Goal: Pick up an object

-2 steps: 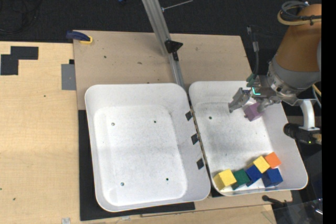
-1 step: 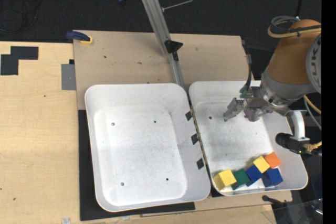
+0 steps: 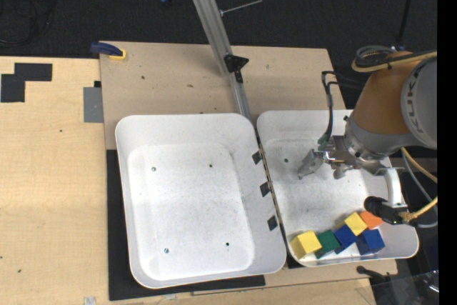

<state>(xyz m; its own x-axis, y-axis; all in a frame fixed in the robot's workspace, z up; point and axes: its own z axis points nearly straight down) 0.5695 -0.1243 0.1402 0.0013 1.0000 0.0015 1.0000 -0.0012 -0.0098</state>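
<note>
The gripper (image 3: 314,165) hangs over the right bin (image 3: 293,128), in the middle-right of the frame, reaching in from the right under the arm's orange band (image 3: 378,107). Its grey fingers (image 3: 308,166) point toward the left and sit over bare white bin floor, with nothing seen between them. Whether the fingers are spread or closed cannot be told from this angle.

The blocks lie well apart from the fingers, toward the lower right of the frame, bunched in the bottom right corner of the right bin. From left to right they are a yellow block (image 3: 308,243), a green block (image 3: 328,241) touching it, a blue block (image 3: 343,237) just beside the green one, and a second yellow block (image 3: 355,223) slightly higher up. An orange block (image 3: 370,219) sits at the upper right of the cluster, and another blue block (image 3: 370,241) lies below it, near the bin's right rim. The blocks are packed close, each touching or nearly touching its neighbour.

The left bin (image 3: 125,132) lies in the lower centre of the frame, edge to edge with the right bin, and its floor shows a few small dark dots. Both bins rest on the wooden counter (image 3: 171,78). A slanted aluminium rail (image 3: 211,11) runs from the top centre of the frame down to the gap between the two bins.
</note>
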